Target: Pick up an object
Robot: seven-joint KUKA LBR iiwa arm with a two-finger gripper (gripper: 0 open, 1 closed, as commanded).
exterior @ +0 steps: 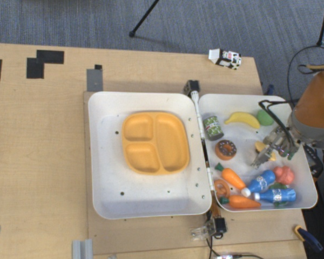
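Note:
My gripper (pixel 258 154) hangs over the middle of the right bin (pixel 309 198), reaching in from the right. Its two fingers look spread, so it is open with nothing between them. Just below it lie a blue bottle (pixel 262 181) and a pink fruit (pixel 284 174). A chocolate donut (pixel 225 149) sits to its left. Toward the bin's far wall are a banana (pixel 243 118) and a green fruit (pixel 265 117). A small yellowish piece (pixel 258 144) shows by the upper fingertip.
The right bin also holds a green can (pixel 211 126), two carrots (pixel 233 178) (pixel 243 202), an orange ring (pixel 221 188) and a second blue bottle (pixel 278 196). In the left bin (pixel 105 198) lies a yellow divided plate (pixel 154 143). A small toy (pixel 225 58) sits at the bench's far edge.

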